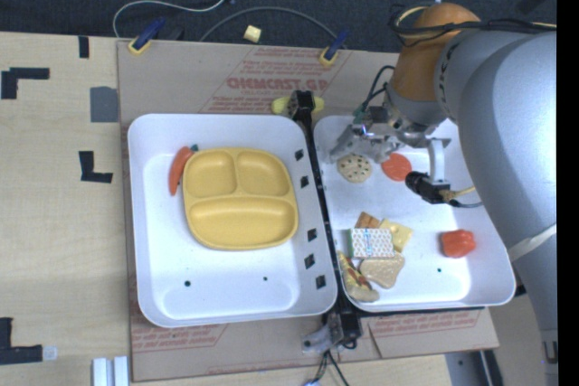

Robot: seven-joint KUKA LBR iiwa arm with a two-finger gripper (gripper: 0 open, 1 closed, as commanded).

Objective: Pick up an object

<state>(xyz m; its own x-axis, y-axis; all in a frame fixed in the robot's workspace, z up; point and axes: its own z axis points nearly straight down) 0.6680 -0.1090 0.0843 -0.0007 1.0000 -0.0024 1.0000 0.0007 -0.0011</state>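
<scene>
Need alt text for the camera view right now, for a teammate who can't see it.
The grey arm's gripper hovers in the right bin above a cookie, near tomato pieces and crackers. The left bin holds a yellow divided plate and a carrot.

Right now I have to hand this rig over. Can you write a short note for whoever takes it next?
Gripper: low over the back of the right bin, just above the cookie; whether its fingers are open or shut cannot be told, and nothing is seen held.
Right bin: cookie and a red-orange round piece at the back, a red tomato-like piece to the right, a cracker pile at the front.
Left bin: yellow divided plate with a carrot beside it.
Done: no pick yet.
Left: grasp and lift one object.
</scene>
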